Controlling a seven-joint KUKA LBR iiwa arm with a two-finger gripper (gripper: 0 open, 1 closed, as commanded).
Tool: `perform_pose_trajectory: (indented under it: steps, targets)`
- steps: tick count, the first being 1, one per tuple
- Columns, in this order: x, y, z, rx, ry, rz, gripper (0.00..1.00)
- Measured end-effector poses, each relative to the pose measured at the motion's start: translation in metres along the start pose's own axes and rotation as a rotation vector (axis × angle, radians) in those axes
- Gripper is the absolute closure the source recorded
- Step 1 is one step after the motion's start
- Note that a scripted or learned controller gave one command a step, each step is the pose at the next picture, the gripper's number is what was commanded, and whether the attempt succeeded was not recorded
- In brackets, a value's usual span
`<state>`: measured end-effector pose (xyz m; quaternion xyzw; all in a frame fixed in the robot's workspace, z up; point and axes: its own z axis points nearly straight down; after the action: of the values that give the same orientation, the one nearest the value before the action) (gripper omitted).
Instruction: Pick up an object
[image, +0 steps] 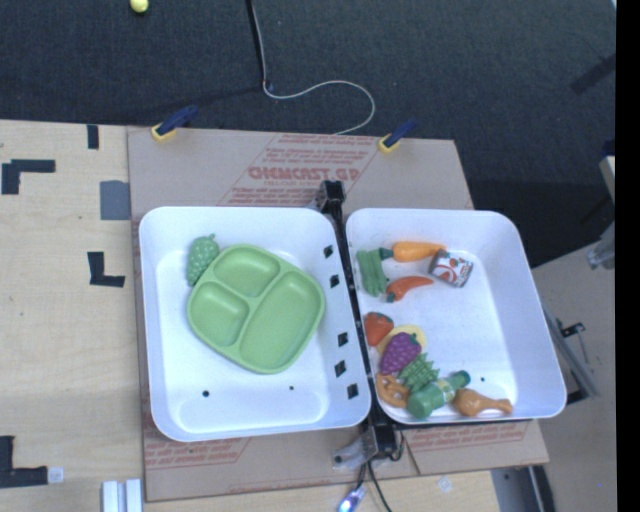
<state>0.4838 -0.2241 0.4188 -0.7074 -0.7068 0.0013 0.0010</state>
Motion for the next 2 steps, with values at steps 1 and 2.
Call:
perform_pose_trajectory:
  steps: [1, 2]
  targets:
    - [0.024, 0.000, -0.124, -0.018, -0.005, -0.005, 1.00]
    - [-0.001, 0.000, -0.026, 0.004, 0.002, 0.002, 1.00]
